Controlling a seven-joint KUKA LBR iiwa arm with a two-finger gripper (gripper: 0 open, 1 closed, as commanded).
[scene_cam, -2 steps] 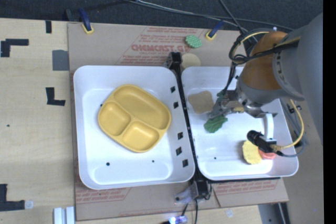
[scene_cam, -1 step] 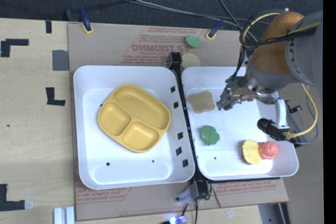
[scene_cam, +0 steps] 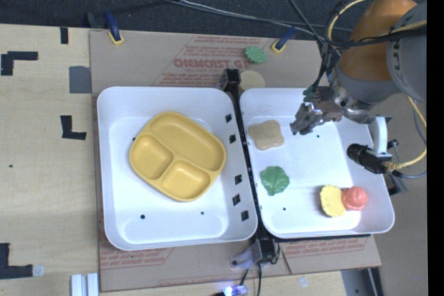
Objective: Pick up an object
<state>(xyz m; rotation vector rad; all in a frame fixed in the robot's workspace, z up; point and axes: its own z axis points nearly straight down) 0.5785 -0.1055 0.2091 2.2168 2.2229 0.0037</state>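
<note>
Bench of pale wood with black tape marks; a cardboard sheet lies on it under two shallow white bins set side by side, dark carpet behind. Left bin contains a yellow divided plate, lying flat near the bin's centre. Right bin contains a tan bread-like piece near the divider, a green leafy piece just below it, and a yellow piece touching a pink-red piece at the near right corner. A small green waffle-patterned item sits on the cardboard beyond the bins. Claw hangs over the far part of the right bin, beside the tan piece and apart from it. Finger spacing: cannot tell from this angle; nothing visible between the fingers.
</note>
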